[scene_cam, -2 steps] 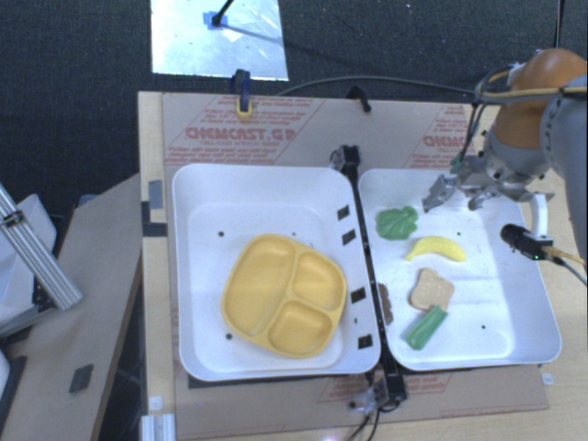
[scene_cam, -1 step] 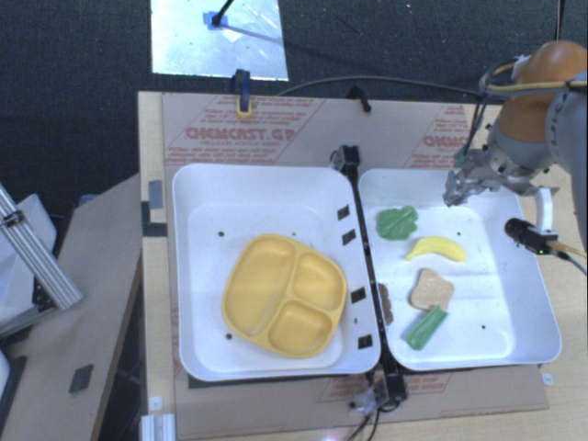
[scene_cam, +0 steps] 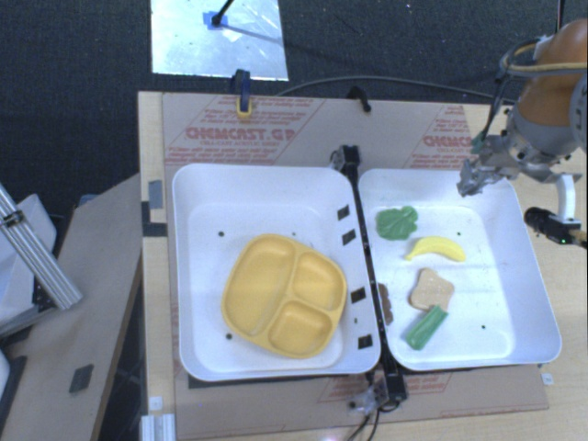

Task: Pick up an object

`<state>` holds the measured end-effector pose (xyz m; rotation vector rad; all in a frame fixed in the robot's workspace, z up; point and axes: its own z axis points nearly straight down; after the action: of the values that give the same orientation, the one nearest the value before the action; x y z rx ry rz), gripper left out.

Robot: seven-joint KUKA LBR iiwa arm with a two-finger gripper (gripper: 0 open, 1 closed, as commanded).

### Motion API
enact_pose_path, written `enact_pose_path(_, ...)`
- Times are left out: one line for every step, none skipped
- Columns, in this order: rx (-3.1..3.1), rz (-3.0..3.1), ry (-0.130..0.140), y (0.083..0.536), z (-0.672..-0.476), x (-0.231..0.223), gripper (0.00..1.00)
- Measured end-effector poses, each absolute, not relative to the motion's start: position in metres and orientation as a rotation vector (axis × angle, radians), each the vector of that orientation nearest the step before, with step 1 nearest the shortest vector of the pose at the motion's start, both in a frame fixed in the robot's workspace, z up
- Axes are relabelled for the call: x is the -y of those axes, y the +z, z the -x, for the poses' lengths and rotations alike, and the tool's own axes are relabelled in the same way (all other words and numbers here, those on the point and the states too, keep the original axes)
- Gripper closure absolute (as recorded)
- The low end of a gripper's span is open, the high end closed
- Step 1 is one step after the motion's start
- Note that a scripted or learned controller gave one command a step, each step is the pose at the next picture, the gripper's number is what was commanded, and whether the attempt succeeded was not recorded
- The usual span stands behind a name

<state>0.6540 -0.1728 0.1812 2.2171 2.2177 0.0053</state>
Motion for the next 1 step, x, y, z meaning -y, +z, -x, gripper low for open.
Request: enact_pose_path(-2.221, -2.211, 0.006, 0.2333, -0.6634, 0.1793, 1.0)
